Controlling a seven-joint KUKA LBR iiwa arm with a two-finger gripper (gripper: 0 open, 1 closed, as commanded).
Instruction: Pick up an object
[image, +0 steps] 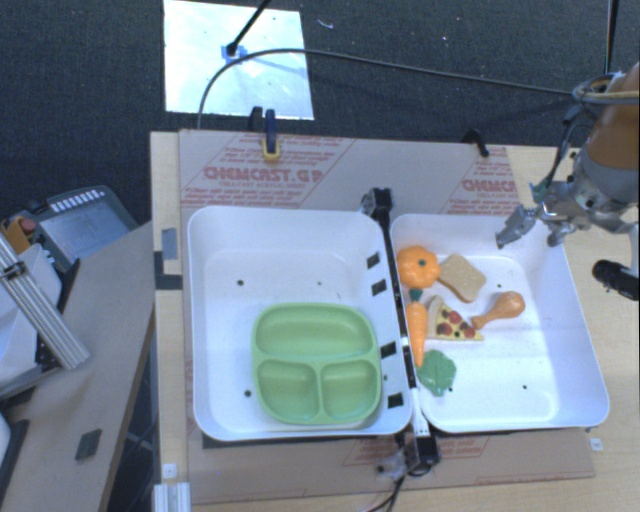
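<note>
The right bin (570, 400) holds toy food: an orange pumpkin (418, 266), a bread slice (462, 277), a chicken drumstick (500, 307), a pizza slice (453, 322), a carrot (416, 330) and green broccoli (437, 372). My gripper (530, 232) hangs over the bin's far right corner, up and to the right of the bread slice. It is open, with nothing between its fingers, and touches none of the food.
A green divided plate (318, 362) lies in the left bin (220, 250). A black divider with clips (390, 290) runs between the bins. The food is clustered in the right bin's left half. A cable (400, 68) crosses the back.
</note>
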